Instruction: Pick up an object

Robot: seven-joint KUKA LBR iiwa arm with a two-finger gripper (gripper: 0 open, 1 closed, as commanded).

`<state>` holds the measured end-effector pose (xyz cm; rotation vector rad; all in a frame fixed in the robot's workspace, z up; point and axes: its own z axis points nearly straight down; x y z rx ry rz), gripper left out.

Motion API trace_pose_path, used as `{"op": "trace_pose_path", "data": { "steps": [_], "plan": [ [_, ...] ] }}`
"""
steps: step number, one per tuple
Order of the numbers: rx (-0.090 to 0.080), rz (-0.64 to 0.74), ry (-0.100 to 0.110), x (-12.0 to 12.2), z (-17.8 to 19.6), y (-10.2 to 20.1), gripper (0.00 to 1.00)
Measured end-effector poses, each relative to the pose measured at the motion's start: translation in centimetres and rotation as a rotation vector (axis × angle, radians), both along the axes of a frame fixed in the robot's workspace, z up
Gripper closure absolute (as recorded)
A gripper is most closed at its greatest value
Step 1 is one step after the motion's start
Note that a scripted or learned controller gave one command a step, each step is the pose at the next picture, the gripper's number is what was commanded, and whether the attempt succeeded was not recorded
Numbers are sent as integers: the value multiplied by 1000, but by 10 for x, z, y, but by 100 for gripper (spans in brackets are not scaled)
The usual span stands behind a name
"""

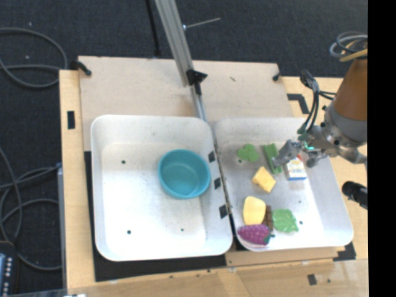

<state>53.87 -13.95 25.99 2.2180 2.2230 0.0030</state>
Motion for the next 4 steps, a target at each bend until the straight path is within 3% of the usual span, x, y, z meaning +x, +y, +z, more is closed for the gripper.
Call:
{"op": "trace_pose_path", "data": {
  "steps": [3,4],
  "plan": [
    [-2,-4,6,9,-137,0,0],
    [0,-9,-2,11,-123,0,100]
  ]
}}
